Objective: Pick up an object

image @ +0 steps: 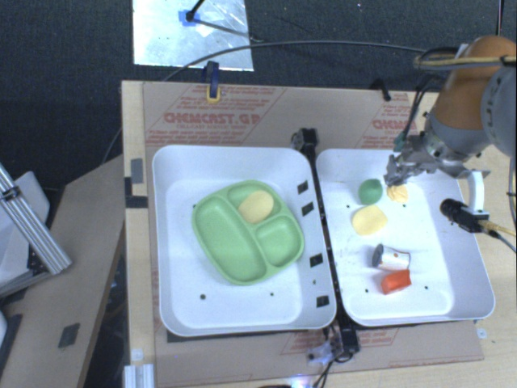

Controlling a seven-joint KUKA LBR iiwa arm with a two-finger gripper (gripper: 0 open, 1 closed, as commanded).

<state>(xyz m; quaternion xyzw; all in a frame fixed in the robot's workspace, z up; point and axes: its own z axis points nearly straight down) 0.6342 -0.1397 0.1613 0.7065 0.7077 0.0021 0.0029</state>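
red lettering reading "chemcast gp" (212,120) shows reversed on the brown sheet (242,107) under both bins. gripper (397,176) hangs low in the right bin (460,297), its tip at a small yellow piece (397,192) beside a green ball (370,190); whether anything is clamped cannot be told. left bin (174,217) carries a green divided tray (234,253).

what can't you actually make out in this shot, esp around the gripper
- Gripper, camera view: too small and dark to tell how it stands.
- Small yellow object: partly covered by the gripper; contact and shape unclear.
- Arm: cut off by the right edge.
- White and grey object: too small to identify.
- Yellow item in the green tray: blurred, identity unclear.
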